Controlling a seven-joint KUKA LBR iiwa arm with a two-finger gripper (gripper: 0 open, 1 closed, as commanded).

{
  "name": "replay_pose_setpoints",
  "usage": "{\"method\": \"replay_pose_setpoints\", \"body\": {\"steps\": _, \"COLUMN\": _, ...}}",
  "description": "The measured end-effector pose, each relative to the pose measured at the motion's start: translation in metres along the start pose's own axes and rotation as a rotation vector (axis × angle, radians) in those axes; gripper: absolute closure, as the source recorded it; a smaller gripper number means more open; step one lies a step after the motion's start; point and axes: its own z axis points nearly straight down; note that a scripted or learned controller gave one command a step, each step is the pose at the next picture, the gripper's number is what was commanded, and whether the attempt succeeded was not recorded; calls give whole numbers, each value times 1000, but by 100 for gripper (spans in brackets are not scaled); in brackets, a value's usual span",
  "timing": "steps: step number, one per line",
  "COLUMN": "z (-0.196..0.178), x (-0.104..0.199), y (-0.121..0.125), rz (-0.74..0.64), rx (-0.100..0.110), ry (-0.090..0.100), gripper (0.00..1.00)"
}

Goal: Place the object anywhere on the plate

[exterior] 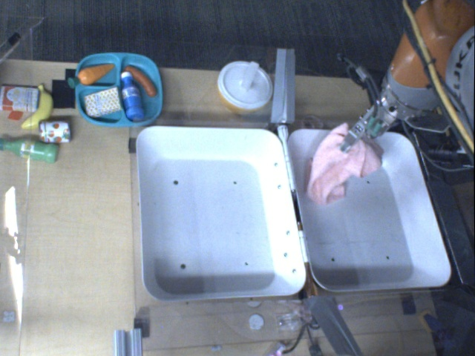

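The gripper (364, 132) is seen at the upper edge of the right bin (386, 265), against a pink cloth (334, 170) that is bunched just below and to its left. Passage in that direction is blocked by the cloth. Further below the gripper, bare bin floor is left open down to the near wall. To the gripper's left, past the cloth, the raised rims between the two bins must be crossed; beyond them the left bin (215, 213) is wide and unobstructed. Up and to the left, a grey upright bar (283, 87) and a lidded white cup (245, 86) stand. Cables (438, 143), possibly loose, lie to its right.
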Motion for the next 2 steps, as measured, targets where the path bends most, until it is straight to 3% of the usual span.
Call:
{"method": "replay_pose_setpoints", "body": {"steps": 1, "z": -15, "x": 0, "y": 3, "rz": -5, "rx": 1, "ry": 1, "gripper": 100}}
{"method": "replay_pose_setpoints", "body": {"steps": 2, "z": -25, "x": 46, "y": 29, "rz": -409, "rx": 0, "ry": 2, "gripper": 100}}
